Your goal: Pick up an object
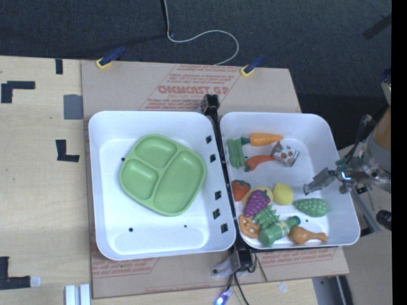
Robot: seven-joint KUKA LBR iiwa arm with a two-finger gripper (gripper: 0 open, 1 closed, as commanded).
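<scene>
At the frame's right edge the gripper [316, 184], jaw state unclear, hovers over crowded toy food [273, 215]; neighbours may jostle any grasp

Glossy smooth white plastic bins [102, 170], matt green plastic divided plate [163, 174], shiny plastic toy foods [273, 202], printed brown cardboard sheet [184, 88] over pale wood-look desk [38, 189].

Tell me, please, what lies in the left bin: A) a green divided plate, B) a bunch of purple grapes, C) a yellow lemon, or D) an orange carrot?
A: the green divided plate lies alone in the left bin, while the toy foods sit in the right bin.
</scene>
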